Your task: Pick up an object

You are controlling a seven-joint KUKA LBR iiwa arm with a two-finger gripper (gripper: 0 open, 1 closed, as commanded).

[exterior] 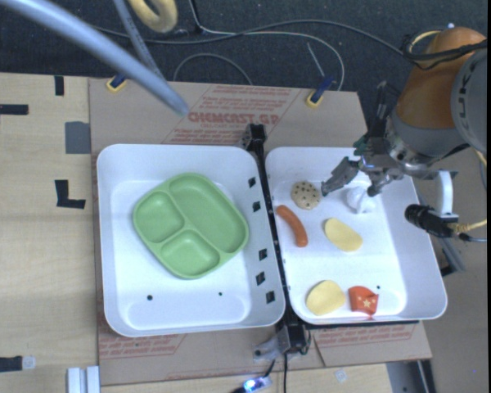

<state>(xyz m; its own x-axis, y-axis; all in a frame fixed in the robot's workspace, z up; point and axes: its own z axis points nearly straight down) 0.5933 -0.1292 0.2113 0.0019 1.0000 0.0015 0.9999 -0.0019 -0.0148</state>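
Note:
The right bin (409, 244) holds several small food items: a speckled tan cookie (305, 194), an orange-red sausage (292, 224), a pale yellow oval piece (342, 234), a second yellow piece (326, 297) and a red strawberry-like piece (362, 299). My gripper (358, 178) hovers over the bin's upper right part, open, with its two dark fingers (336, 178) spread apart. Nothing sits between them. The cookie lies just left of the left finger. A small white thing (358, 200) lies just below the gripper.
A green divided plate (191, 224) lies in the left bin (119, 244). A black divider (266, 236) runs between the bins. Grey tubes (82, 31) cross the upper left. Cables lie on the dark floor behind the bench.

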